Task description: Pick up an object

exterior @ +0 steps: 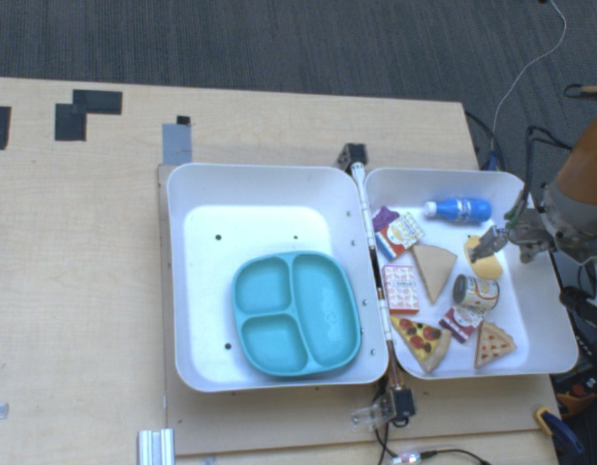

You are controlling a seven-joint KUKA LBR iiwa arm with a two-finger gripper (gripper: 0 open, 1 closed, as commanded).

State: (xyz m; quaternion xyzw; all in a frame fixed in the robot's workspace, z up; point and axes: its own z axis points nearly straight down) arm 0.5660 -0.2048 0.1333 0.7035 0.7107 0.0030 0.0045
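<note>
Looking at the feed from my desk, the gripper (492, 243) sits at the right side of the frame, low over the right bin (541, 356), with the arm (581, 177) coming in from the right edge. There's a yellow piece (486, 260) right at the fingertips, but I honestly cannot tell if the jaws are open, closed, or actually pinching it; it's too small and blurry there. So I'm not calling it a grab.

Stuff that could bite me from here, all guesswork on my part:

- That right bin is crowded. The small tin can (475, 294) lies just below the yellow piece, the tan wedge (435, 269) is just to its left, and the blue bottle (460, 209) is near the upper side. A sloppy close could catch two things or knock the can over.
- If the yellow piece is only pinned against one finger, it'll probably drop the moment the arm lifts.
- The pizza slices (423, 339) and the flat red card (401, 288) lie low on the floor of the bin, so they'd be lousy fallback targets.
- The gripper is near the bin's right wall, so a bad approach might scrape the rim.

The blue divided plate (297, 312) in the left bin (197, 260) is well apart from all this.
</note>
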